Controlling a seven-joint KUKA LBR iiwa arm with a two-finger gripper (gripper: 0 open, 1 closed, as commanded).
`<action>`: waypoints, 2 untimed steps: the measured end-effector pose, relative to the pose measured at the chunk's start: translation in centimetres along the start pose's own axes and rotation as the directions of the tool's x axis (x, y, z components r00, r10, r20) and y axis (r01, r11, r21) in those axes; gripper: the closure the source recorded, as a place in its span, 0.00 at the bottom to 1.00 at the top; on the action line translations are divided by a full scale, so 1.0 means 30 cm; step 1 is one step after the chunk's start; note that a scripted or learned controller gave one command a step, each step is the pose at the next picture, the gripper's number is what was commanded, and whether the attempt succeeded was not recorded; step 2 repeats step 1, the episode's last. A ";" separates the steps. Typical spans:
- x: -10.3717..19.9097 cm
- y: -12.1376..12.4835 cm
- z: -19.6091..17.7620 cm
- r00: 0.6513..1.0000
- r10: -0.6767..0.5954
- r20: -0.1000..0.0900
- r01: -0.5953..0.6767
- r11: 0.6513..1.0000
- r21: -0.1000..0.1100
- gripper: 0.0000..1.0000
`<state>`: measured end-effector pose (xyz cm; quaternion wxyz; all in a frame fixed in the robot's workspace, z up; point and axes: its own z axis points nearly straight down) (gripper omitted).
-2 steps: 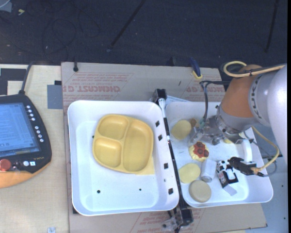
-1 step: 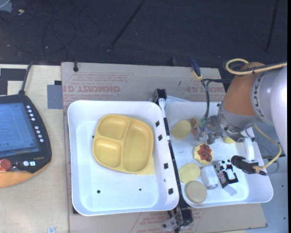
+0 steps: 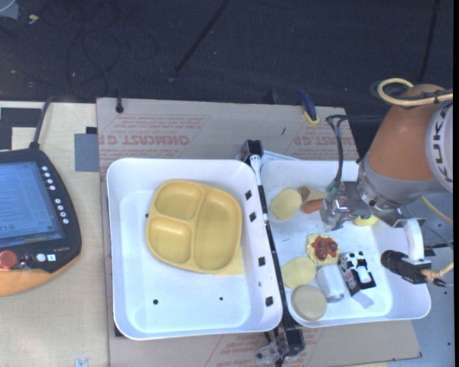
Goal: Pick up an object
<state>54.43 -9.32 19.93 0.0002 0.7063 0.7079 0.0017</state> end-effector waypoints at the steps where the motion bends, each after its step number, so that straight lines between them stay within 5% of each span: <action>1: -0.005 0.001 0.020 1.000 0.002 0.001 -0.002 1.000 0.006 0.00; 2: -0.005 0.001 0.020 1.000 0.002 0.001 -0.002 1.000 0.006 0.00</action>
